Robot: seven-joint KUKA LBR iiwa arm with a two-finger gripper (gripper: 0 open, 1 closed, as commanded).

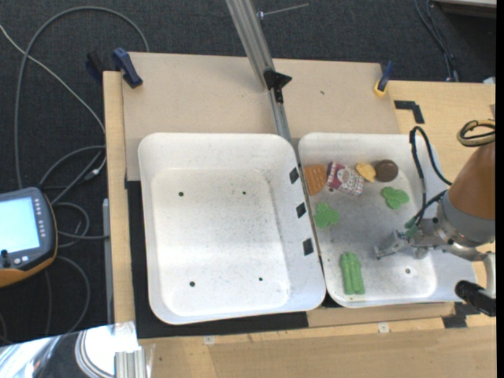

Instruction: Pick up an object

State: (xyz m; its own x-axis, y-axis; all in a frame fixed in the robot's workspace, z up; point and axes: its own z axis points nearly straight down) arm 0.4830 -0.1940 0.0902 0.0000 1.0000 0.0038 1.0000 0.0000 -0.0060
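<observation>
The right bin [409, 288] holds several small objects. Along its far side lie an orange ridged piece [316, 178], a red-and-white packet [344, 178], a yellow chip [365, 171] and a brown round object [385, 170]. A small green piece [395, 198] lies right of centre and a green leafy piece [326, 215] at the left. A long green object [352, 273] rests near the front wall. My gripper [387, 250] reaches in from the right and sits low over the bin floor, between the long green object and the small green piece, with nothing visibly in it.
The left bin [157, 164] stands beside the right one, with black clips on the shared wall [300, 209]. A metal pole [252, 38] slants across the back of the bench. Black cables [421, 168] loop over the right bin's far right corner.
</observation>
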